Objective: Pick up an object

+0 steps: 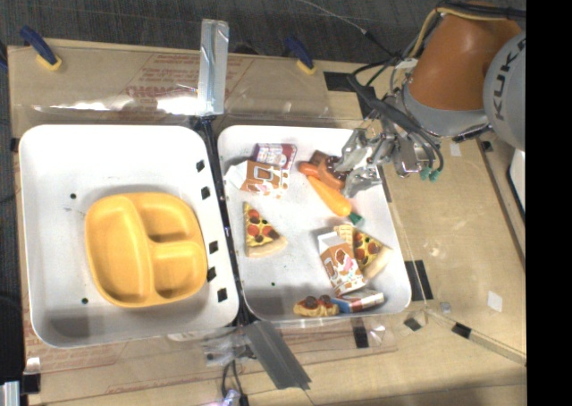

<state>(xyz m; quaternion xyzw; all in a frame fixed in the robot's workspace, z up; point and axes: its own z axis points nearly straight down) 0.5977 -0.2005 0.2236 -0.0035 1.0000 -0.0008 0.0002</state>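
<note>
Here the worktop (465, 261) is a pale, matte wood-toned surface carrying two shallow white bins with rounded corners and smooth, slightly glossy walls. The left bin (54, 154) holds a yellow plastic tray (143, 248), squarish with soft corners and moulded into three compartments. The right bin (393, 257) holds small toy foods: an orange carrot (329, 191), long and tapered, lying at a slant with a green tip at its near right end; a pizza slice (260, 232) near the bin's left wall, wedge-shaped with red dots; a second pizza slice (371, 250) toward the right wall; a printed snack packet (267, 172) at the far left of this bin; another printed packet (342, 268) just beside the second slice; and a small pretzel-like piece (314, 306) against the near wall.

The arm comes in from the right, its rounded orange band (456, 60) high above the bin's far right corner, dark cables looping below it. The metallic end effector (357, 163) points down and leftward into the far right part of the right bin. Whether its fingers are apart or together cannot be told, and nothing is seen between them.

The carrot lies just left of and nearer than the end effector, its far end close beside the fingertips; contact cannot be judged.
</note>
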